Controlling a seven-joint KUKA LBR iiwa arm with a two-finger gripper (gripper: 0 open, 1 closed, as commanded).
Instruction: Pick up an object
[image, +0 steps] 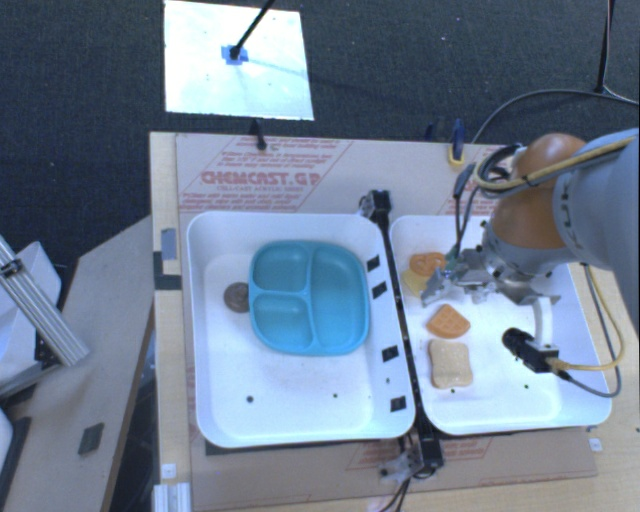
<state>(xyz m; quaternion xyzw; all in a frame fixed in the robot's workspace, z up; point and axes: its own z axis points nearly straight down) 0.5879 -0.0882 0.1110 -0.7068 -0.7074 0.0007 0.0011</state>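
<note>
From the camera above the bench, two shallow white bins sit side by side on a board printed with red lettering. The left bin (215, 400) holds a blue divided plate (305, 297) with three compartments, lying flat near its middle, and a small round grey-brown disc (236, 296) touching the plate's left edge.

The right bin (500, 410) holds the pieces to be picked. An orange piece (426, 264) lies at the far left of this bin, with a pale yellow piece (412, 283) just beside it toward the divider. Nearer the camera lies a second orange wedge-like piece (448, 322), and nearer still a tan, bread-like slab (450, 364), just beside that wedge.

The grey arm reaches in from the right, its orange band (535, 205) above the wrist. The gripper (452, 281) hangs low over the far left part of the right bin, between the two orange pieces; whether its fingers are open or closed I cannot tell, and nothing is seen held. A black cable connector (528, 350) hangs over the bin's right part
</note>
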